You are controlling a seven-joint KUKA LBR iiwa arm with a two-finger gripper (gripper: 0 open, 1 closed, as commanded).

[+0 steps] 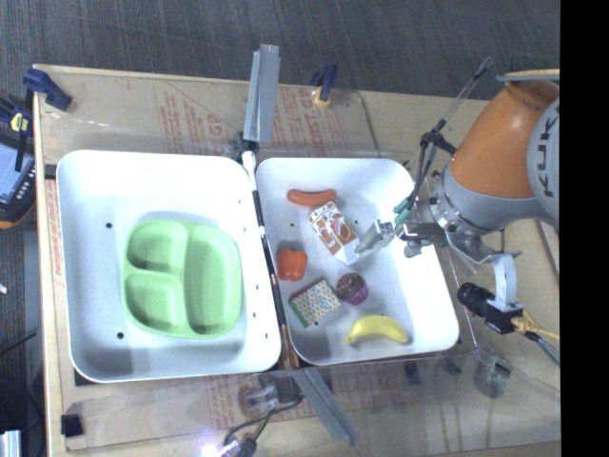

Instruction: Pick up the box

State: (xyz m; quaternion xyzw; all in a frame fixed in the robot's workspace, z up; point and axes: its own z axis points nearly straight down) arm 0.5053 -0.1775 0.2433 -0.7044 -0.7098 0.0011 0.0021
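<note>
box (330, 228): small, light, stiff card | you grab its two flat sides | gripper (366, 241): beside it, fingers spread, holding nothing

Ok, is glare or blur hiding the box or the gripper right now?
In the camera view the box reads clearly, its print legible as shapes. The white bin is bright but not blown out. The gripper is small and soft against the white floor, so its fingers blur together. A glare spot sits on the bench's front edge.
</note>
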